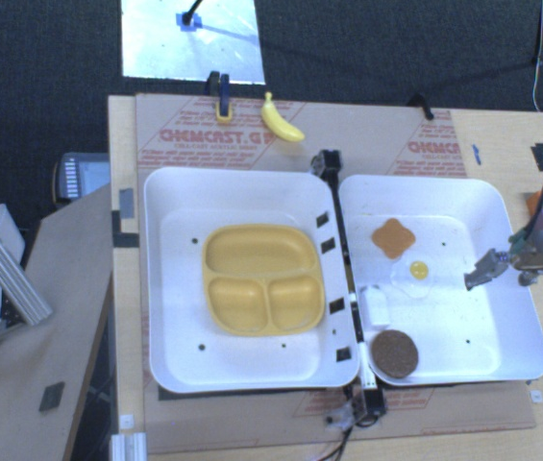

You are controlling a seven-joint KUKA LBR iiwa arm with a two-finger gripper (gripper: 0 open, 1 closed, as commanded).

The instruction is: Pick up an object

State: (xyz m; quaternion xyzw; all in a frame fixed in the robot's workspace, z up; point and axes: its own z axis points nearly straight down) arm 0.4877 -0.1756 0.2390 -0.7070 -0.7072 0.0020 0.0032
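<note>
The right bin (502, 353) holds an orange flower-shaped piece (393, 237), a clear disc with a yellow centre (417, 273), a small white block (377, 307) and a brown round cookie (395, 352). My gripper (483, 270) reaches in from the right edge and hangs over the right part of that bin, to the right of the yellow-centred disc and apart from it. Nothing shows between its fingers.
In the left bin (170, 353) lies a yellow divided tray (259, 279). A yellow banana (281, 121) rests on the cardboard behind the bins, next to a yellow clamp (223, 99). A black hinge strip (340, 267) runs between the two bins.
</note>
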